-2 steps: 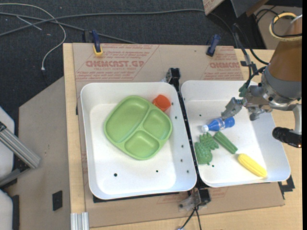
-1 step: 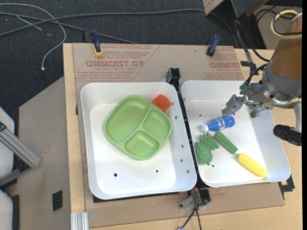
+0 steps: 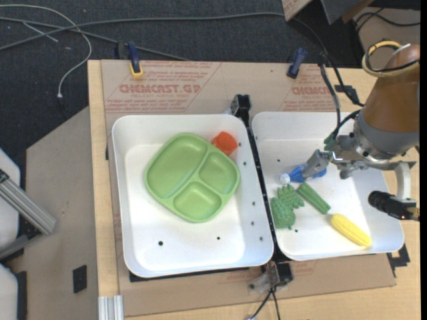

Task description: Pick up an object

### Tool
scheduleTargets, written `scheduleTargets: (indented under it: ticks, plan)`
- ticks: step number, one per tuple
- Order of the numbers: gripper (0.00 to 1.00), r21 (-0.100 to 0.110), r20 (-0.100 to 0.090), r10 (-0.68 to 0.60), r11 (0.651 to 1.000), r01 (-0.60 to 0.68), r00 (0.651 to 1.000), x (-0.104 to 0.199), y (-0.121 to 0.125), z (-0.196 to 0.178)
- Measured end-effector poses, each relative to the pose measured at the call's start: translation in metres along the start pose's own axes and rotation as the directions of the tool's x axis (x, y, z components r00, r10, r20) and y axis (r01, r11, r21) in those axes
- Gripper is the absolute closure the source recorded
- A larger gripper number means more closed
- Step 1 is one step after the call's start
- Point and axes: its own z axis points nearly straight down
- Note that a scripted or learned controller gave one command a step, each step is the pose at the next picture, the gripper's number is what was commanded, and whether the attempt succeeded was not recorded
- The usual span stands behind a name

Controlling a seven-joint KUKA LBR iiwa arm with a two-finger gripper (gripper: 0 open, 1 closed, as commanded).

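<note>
1. The gripper [image 3: 319, 165] hangs low in the right bin [image 3: 373, 249], its tip at a small blue object [image 3: 301, 173]; whether it is parted or closed cannot be told.
2. Just beside lie a green broccoli toy [image 3: 285, 207], a green stick [image 3: 313, 198] and a yellow corn cob [image 3: 351, 229], loose targets for picking.
3. The left bin [image 3: 133, 245] bears a green divided plate [image 3: 192, 177] with an orange ball [image 3: 225, 141] at its edge.

bench [image 3: 107, 179] | cardboard sheet [image 3: 200, 85] on top | two white bins [image 3: 133, 245] side by side
</note>
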Motion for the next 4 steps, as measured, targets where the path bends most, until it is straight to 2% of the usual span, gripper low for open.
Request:
scheduleTargets:
  ticks: [2, 3, 4]
  plan:
    - [0.0, -0.009, 0.0, 0.001, 1.0, -0.001, 1.0, -0.002, 0.009, 0.096]
    - [1.0, -0.017, -0.001, -0.001, 1.0, 0.001, 1.0, -0.001, 0.011, 0.082]
    - [1.0, -0.014, 0.003, -0.002, 1.0, 0.002, 1.0, -0.002, 0.017, 0.037]
